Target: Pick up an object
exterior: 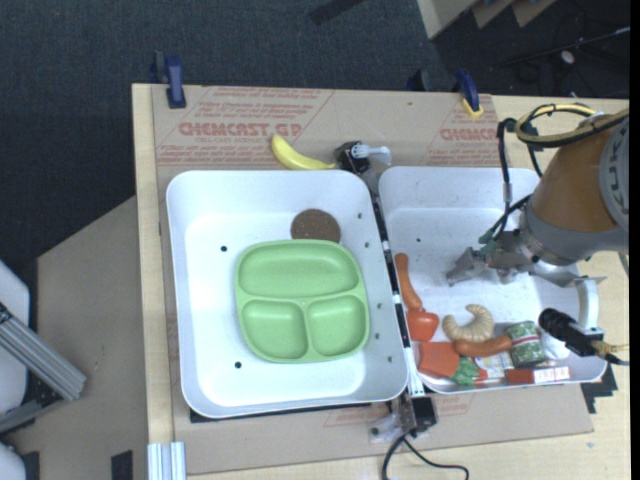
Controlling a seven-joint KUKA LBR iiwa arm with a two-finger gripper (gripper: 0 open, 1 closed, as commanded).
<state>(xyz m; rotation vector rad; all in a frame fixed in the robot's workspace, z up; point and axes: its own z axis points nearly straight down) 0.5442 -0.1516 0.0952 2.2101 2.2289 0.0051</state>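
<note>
down at the bottom of the frame you've got the pile of toy food in the lower corner of the right bin: a croissant, a sausage just under it, a red pepper-looking piece, a long orange carrot along the left wall, plus some small packets to the right, all touching or overlapping.

your gripper hangs over the bare middle of that bin, above the pile in the frame. honestly can't tell if the jaws are spread or pressed together, they're just a grey blur from here, and nothing shows between them.

i'd go for the croissant. probably light hard plastic, a bit slick, so pinch it across the fat middle, not the tapered ends. the heap is crowded, so neighbours may get dragged.

left bin holds a green divided plate and a brown cookie touching its upper rim. a banana sits on the counter above it.
</note>
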